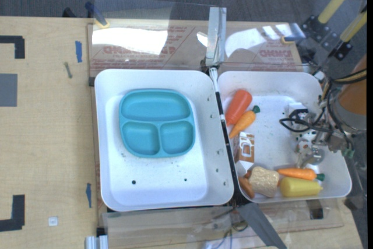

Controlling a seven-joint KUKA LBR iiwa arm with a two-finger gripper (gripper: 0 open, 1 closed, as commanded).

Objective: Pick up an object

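**A:** Right, the arm (349,103) is reaching over the right bin (274,80) from its far side, and the gripper (308,150) is hanging low just above the small carrot (298,173) at the bin's near edge.

**B:** Is it holding anything?

**A:** Nothing is showing between its tips, and the cables are cluttering it so much that I cannot tell whether the claw is spread or pinched. I am reading this as a descent toward a pick, not a lift.

**B:** What is sitting around that carrot?

**A:** Touching it on the near side, the yellow piece (299,186) is lying along the bin wall. Just left of that, the speckled bread-like lump (263,179) is resting, with something reddish tucked under its left end. Further left and up from the carrot, a small printed packet (246,147) is lying flat, and beyond it a bigger carrot (243,122) is leaning against an orange-red piece (238,104) by the divider.

**B:** Why so bunched up?

**A:** My guess: the bin's curved walls are letting loose things slide into corners. That crowding is making a clean grab on the small carrot tricky.

**B:** And the other bin?

**A:** Well apart from the carrot, the left bin (111,172) is carrying a blue divided plate (157,122), lying flat.
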